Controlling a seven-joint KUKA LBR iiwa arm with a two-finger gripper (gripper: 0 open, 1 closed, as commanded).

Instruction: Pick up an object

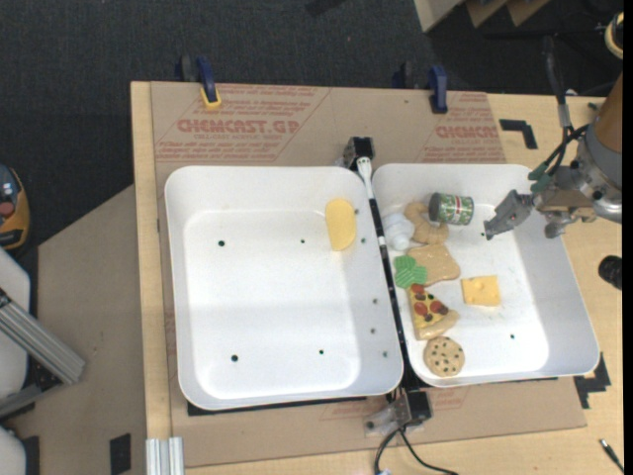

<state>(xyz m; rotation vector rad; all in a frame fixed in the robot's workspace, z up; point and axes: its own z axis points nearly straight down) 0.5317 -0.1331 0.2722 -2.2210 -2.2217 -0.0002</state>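
My gripper [522,230] hangs over the right side of the right bin [554,344], open, with nothing between its fingers. To its left lies a green can [451,208] on its side. A yellow cheese square [481,291] sits below and left of the gripper. Along the bin's left side lie a white bottle-like piece [398,231], tan bread pieces [436,261], a green leaf [408,270], a pizza slice [431,311] and a cookie [444,356]. A yellow oblong piece [341,224] rests in the left bin [257,364] near its right wall.
Both bins stand on a brown board [297,117] held by blue clamps [207,79] at the back. A black clip [358,150] sits where the bins meet at the back. Cables run by the arm at the right.
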